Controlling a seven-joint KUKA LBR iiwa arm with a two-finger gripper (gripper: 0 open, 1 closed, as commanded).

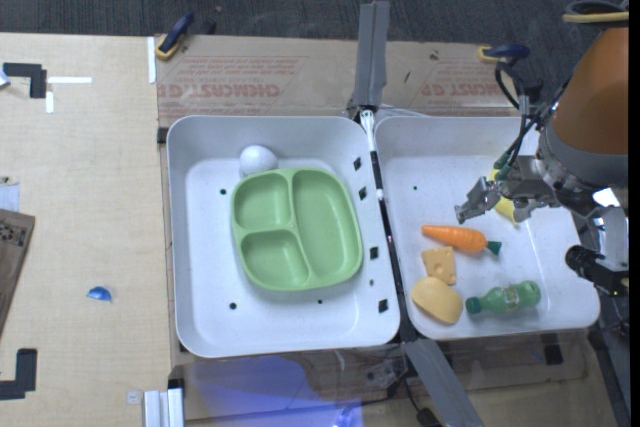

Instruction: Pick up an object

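Observation:
In the right bin [440, 160] lie an orange carrot [456, 237], a tan cracker-like piece [439, 262], a yellow rounded piece [438, 300] and a small green bottle [503, 299]. My gripper [502, 198] hangs over the bin's right half, just above and right of the carrot. A yellow object [507, 210] shows partly under the fingers; whether it is gripped is unclear. The arm's orange band [600, 95] rises at the right.
The left bin [200, 215] holds a green three-compartment plate [296, 227] and a white ball [257, 158] at its back. A grey divider post [371, 55] stands between the bins. Cardboard [260, 75] lies behind them. Blue clamps [176, 32] sit at the back.

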